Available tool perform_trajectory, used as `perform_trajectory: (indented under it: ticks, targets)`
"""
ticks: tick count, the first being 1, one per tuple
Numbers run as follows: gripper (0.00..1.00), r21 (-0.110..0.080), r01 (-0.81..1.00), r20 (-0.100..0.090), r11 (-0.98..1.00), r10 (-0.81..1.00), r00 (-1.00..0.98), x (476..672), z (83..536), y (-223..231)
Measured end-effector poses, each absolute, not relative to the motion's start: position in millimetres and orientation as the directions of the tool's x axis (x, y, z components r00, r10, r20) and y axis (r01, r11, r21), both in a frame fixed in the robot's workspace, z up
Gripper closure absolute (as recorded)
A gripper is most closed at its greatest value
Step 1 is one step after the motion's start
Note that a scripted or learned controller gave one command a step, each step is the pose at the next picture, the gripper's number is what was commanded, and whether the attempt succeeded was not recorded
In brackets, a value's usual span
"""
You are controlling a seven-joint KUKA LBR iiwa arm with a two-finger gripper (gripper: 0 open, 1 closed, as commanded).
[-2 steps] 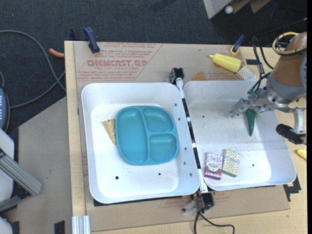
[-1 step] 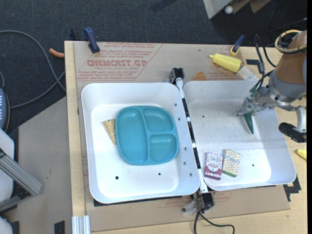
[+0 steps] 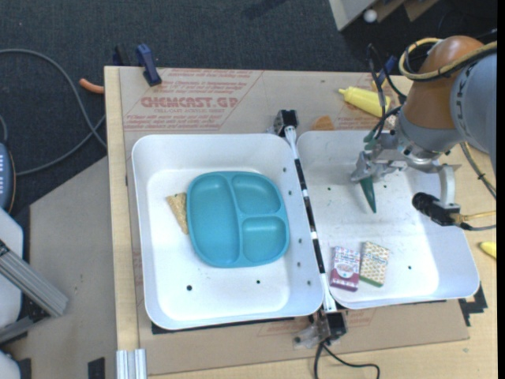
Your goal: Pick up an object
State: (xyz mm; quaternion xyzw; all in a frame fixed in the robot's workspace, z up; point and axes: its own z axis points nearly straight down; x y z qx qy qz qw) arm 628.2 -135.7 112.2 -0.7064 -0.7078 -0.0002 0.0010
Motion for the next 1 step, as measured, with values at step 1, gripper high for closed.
perform_trajectory:
  ticks: [1]
  targets:
    - [1.0, 0.002, 1.0, 0.001, 0.002, 1.0, -0.002, 598.6, 199.2, -52.9]
